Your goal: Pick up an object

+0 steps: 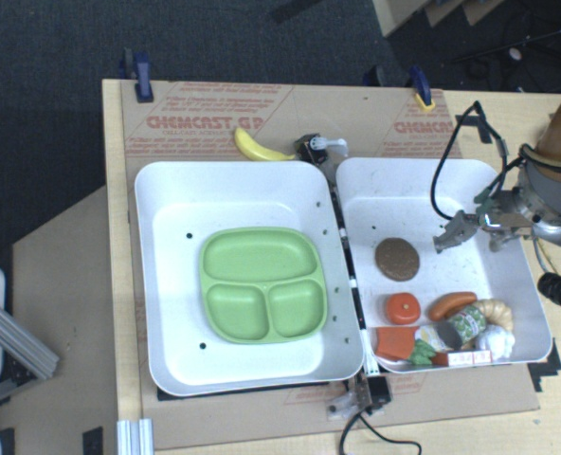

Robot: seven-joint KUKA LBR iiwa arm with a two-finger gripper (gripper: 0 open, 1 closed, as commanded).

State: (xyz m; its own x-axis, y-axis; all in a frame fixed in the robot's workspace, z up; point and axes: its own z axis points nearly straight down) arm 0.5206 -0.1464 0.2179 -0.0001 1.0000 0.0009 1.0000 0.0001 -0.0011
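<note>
My gripper (475, 237) hangs over the right bin (375, 192), near its right wall, with its two grey fingers spread open and nothing between them. A round brown patty (396, 259) lies just left of and below it. Further toward the front are a red tomato (403, 308), a reddish sausage (452, 304), a tan bread roll (497, 312), a green-labelled can (466, 327), an orange block (392, 342) and a white packet (494, 349), all crowded together.
The left bin (167, 207) holds a green divided plate (262, 284). A banana (260, 148) and a small black-and-white item (318, 147) lie on the bench behind the bins. A black cable (443, 164) loops above the right bin.
</note>
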